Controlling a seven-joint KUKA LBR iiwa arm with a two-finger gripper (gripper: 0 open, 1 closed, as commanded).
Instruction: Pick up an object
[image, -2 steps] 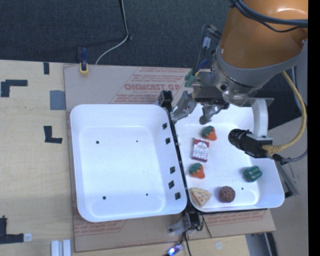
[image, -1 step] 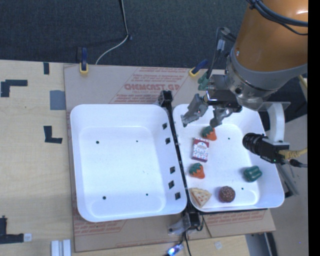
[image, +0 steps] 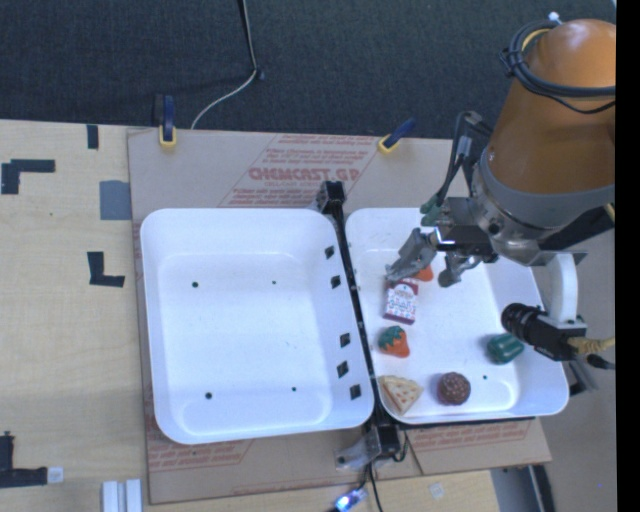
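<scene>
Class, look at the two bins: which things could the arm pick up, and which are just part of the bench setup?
Pickable, in the right bin:
red carton
strawberry toy
tortilla wedge
brown ball
green piece
orange piece beneath the gripper

Setup:
left bin
cardboard sheet
yellow-blue clamps
cable

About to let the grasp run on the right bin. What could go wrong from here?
1. The gripper hangs over a small orange piece beside the red packet; closing may nudge the packet or catch both.
2. The orange piece is largely hidden under the fingers, so the grasp could miss it.
3. The strawberry toy lies just below the packet; a pushed packet could shove it.
</scene>
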